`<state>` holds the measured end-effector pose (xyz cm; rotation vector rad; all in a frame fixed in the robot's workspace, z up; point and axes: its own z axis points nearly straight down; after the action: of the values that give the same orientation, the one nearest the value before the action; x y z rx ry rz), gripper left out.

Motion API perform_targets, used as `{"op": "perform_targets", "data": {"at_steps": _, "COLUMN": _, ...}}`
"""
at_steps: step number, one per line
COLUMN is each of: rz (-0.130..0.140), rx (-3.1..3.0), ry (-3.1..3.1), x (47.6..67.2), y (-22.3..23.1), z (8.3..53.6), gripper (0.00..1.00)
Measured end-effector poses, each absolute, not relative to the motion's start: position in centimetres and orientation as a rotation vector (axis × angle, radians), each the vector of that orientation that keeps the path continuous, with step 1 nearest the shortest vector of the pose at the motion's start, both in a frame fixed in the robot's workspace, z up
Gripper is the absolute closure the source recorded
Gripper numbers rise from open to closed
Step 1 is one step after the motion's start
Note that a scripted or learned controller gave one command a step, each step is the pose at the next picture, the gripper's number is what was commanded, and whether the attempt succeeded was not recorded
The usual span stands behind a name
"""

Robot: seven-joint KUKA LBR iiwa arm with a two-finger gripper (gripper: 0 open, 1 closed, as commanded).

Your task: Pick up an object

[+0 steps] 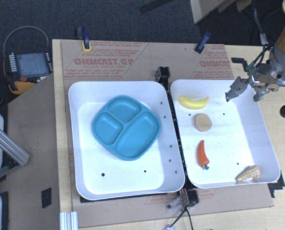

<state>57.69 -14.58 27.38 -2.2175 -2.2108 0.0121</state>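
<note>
Hanging over the far right corner of the right bin, the gripper has its two fingers spread, with nothing between them. One finger points down and to the left, toward the bin floor; the other sits nearer the wrist, close to the bin's right wall. The arm comes in from the right, so this corner is simply where it enters the workspace.

Four candidates lie in the right bin, well apart from one another (handy, since the fingers need room on both sides of whatever they close on). A yellow banana lies at the far left of the bin, its curve opening away from the viewer. Just nearer is a round tan piece, the biscuit. Nearer again lies a red chili pepper, running near to far. A corn cob rests in the near right corner, touching or almost touching the bin wall, which I judge would crowd a finger there.

The left bin holds a blue divided plate, wide and flat, a poor fit for a two-finger pinch.

No object has been picked yet. The banana and biscuit look the closest targets; the gripper would need to travel left and descend.
</note>
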Motion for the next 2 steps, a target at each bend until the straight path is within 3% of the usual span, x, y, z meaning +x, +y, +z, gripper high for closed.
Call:
{"op": "perform_targets", "data": {"at_steps": 1, "rz": 0.000, "rx": -2.222, "ry": -2.222, "x": 57.9, "y": -14.5, "z": 28.1, "gripper": 0.00}}
{"op": "perform_targets", "data": {"at_steps": 2, "rz": 0.004, "rx": -2.219, "ry": -2.218, "x": 58.1, "y": -14.6, "z": 23.9, "gripper": 0.00}}
